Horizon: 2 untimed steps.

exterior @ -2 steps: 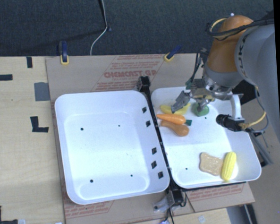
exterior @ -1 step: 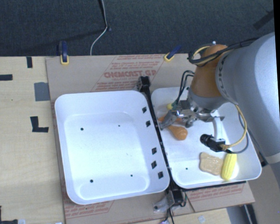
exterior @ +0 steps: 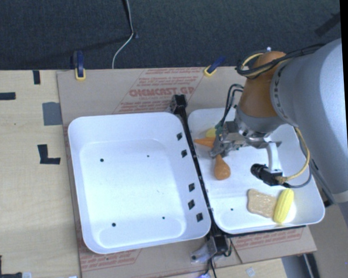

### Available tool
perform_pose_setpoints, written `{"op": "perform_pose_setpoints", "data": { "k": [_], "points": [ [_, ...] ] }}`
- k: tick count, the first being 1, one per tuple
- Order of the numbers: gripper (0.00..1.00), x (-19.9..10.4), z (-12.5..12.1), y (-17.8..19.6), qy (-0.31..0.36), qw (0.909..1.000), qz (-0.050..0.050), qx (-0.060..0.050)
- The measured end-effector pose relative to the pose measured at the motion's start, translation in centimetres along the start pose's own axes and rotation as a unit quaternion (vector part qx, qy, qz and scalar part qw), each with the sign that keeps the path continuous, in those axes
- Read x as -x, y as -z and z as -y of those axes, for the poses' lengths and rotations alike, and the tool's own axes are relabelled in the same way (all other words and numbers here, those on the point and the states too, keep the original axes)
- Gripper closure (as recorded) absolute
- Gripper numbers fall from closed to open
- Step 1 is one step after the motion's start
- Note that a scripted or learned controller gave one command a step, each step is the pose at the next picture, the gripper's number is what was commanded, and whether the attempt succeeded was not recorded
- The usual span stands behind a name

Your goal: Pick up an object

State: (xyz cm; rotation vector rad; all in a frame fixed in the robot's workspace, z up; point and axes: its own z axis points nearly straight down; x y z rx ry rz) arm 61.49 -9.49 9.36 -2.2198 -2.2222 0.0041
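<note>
Grey arm [exterior: 313, 103] with its orange band covers the right bin's upper right corner and hides most of what sits under the wrist. Gripper [exterior: 221, 147] is down in the right bin [exterior: 243, 219], dark and cluttered with cables; cannot tell if the claw is apart or together, or clamped on anything. A small orange and yellow piece [exterior: 206, 140] pokes out just left of it, partly hidden, too small to identify. Brown pear-shaped object [exterior: 222, 169] lies just below the gripper tip, touching or nearly so, can't tell which. Tan bread slice [exterior: 261, 202] sits near the bin's front edge, with a yellow corn cob [exterior: 284, 206] touching its right side. Left bin [exterior: 91, 134] is beside it, separated by a black divider [exterior: 192, 164]. Both rest on cardboard [exterior: 153, 90].
</note>
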Motion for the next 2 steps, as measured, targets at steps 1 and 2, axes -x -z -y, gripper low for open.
{"op": "perform_pose_setpoints", "data": {
  "k": [1,2],
  "points": [
    [1.0,-9.4,0.3,9.6,0.004,1.0,-0.002,0.004],
    [1.0,-13.0,10.4,14.3,0.002,1.0,-0.002,-0.002]
  ]
}}
